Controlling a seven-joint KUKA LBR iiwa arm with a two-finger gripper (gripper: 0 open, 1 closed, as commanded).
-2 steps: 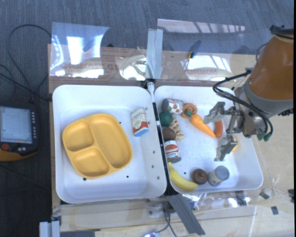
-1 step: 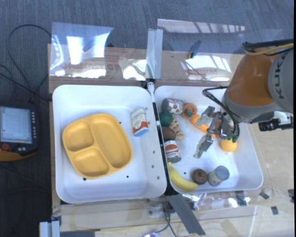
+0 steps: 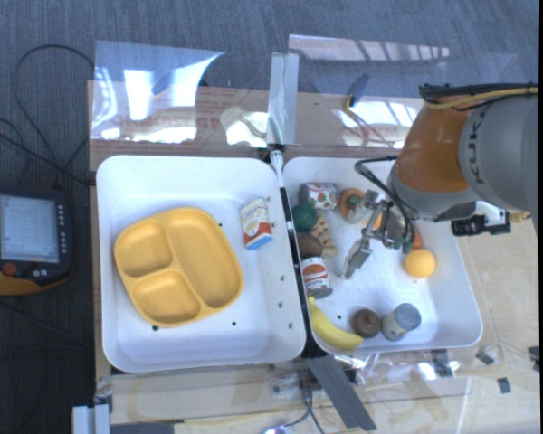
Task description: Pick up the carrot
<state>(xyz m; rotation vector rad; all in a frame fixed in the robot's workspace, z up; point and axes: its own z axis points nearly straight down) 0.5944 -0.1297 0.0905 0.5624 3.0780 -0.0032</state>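
A narrow orange-red strip (image 3: 417, 239) that looks like the carrot pokes out from under the wrist in the right bin (image 3: 452, 315), just above a yellow-orange ball (image 3: 420, 262). Most of the strip is hidden by the arm. My gripper (image 3: 366, 233) hangs over the middle of the right bin, left of that strip, pointing down and left. It is open, and bare bin floor shows between its fingers. One finger (image 3: 356, 260) reaches toward a small can. A round orange piece (image 3: 351, 203) lies just above the other finger.
The right bin also holds a red-and-white can (image 3: 319, 195), a green item (image 3: 305, 215), a brown item (image 3: 309, 242), a second can (image 3: 316, 277), a banana (image 3: 330, 329), a brown ball (image 3: 366, 322) and a grey can (image 3: 403, 319). The left bin (image 3: 190, 174) bears a yellow divided plate (image 3: 176, 265) and a small carton (image 3: 256, 222).
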